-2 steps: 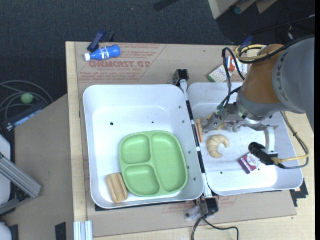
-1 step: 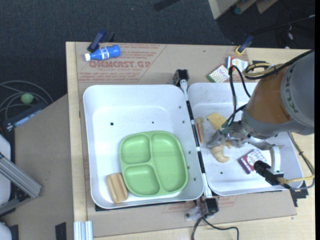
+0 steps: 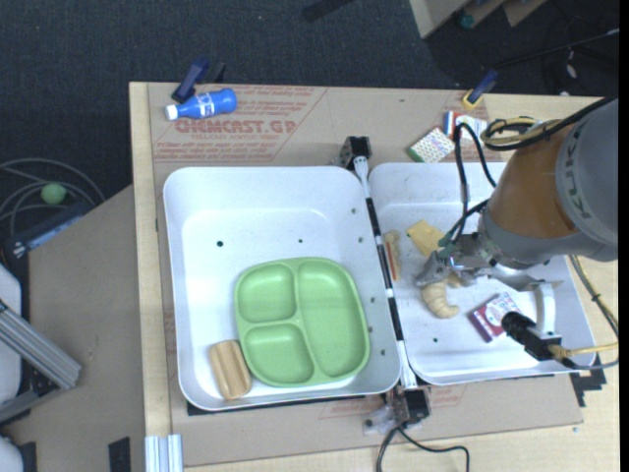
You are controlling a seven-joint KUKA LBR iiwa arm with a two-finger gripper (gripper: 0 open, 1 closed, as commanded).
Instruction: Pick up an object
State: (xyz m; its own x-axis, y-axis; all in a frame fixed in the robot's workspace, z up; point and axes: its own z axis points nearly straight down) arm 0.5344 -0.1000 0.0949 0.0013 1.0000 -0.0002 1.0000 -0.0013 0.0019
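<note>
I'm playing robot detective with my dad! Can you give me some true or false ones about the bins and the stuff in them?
1. The green tray lies in the left bin. True.
2. The green tray has two sections. False: it has three.
3. The gripper is over the right bin. True.
4. The croissant lies in the left bin. False: it lies in the right bin, just below the gripper.
5. The blue and white bottle is inside a bin. False: it lies on the bench behind the left bin.
6. A tan bread piece lies beside the green tray. True.
</note>
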